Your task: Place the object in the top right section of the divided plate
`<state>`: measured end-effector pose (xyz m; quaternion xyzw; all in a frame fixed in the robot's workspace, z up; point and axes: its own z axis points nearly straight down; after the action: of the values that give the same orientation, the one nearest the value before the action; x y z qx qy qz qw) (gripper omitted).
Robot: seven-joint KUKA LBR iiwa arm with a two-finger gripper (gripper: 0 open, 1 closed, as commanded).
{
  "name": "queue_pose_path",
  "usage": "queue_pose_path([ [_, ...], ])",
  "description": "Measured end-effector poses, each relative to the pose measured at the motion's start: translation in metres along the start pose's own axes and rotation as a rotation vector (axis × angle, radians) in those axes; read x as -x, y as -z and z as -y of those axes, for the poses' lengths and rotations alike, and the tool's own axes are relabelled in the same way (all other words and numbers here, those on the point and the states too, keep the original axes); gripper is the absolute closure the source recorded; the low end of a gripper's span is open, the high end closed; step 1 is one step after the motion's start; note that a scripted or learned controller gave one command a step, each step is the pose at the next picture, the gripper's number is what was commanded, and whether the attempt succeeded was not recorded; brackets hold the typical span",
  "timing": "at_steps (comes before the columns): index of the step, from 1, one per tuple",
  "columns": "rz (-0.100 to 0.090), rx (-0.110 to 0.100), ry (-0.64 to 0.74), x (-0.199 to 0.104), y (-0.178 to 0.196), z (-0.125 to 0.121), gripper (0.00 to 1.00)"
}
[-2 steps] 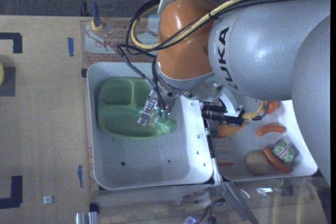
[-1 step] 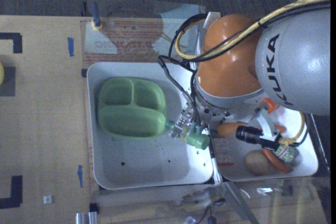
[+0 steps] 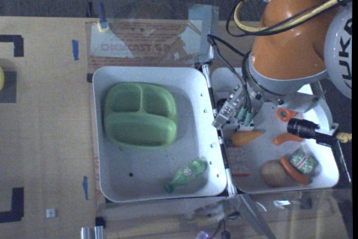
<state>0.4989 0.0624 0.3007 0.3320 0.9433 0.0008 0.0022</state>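
A green divided plate (image 3: 140, 115) lies in the upper left part of the left bin (image 3: 134, 173); its top right section (image 3: 159, 100) has nothing in it. A green toy bottle (image 3: 186, 174) lies on its side near that bin's front right corner. My gripper (image 3: 237, 112) hangs over the left edge of the right bin (image 3: 262, 153), close to the wall between the bins. An orange carrot-like piece (image 3: 246, 137) lies just below the gripper on the bin floor. The grey and orange arm (image 3: 288, 36) hides the back of the right bin.
The right bin also holds a brown potato (image 3: 272, 172), a green and white packet (image 3: 304, 162) on an orange piece (image 3: 295, 172), and two small orange pieces (image 3: 287, 139) (image 3: 285, 115). A clear plastic sheet (image 3: 148, 42) lies behind the left bin.
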Motion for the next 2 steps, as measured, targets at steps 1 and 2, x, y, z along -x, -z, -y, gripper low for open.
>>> queue_pose_path([
  [1, -0.001, 0.0, 0.001, 0.0, 0.0, 0.0, 0.0],
  [2, 0.001, 0.001, -0.107, 0.032, 0.006, -0.024, 0.0],
])
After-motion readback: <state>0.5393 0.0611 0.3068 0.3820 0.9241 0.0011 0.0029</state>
